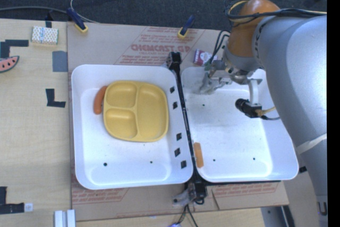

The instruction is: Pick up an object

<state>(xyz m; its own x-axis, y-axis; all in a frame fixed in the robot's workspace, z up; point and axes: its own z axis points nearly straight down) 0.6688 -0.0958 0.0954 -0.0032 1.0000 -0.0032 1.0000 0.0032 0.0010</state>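
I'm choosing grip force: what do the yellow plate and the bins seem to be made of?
Yellow plate: probably moulded plastic, smooth, with a soft sheen; three rounded compartments and uniform colour suggest it. Left bin and right bin: probably thin white plastic, smooth, with rounded rims and corners. Neither can be confirmed by sight.

Bright even overhead light, white bins [85,130] near blown out, soft short shadows, grey arm [297,72] at three o'clock slightly blurred, mild overall softness.
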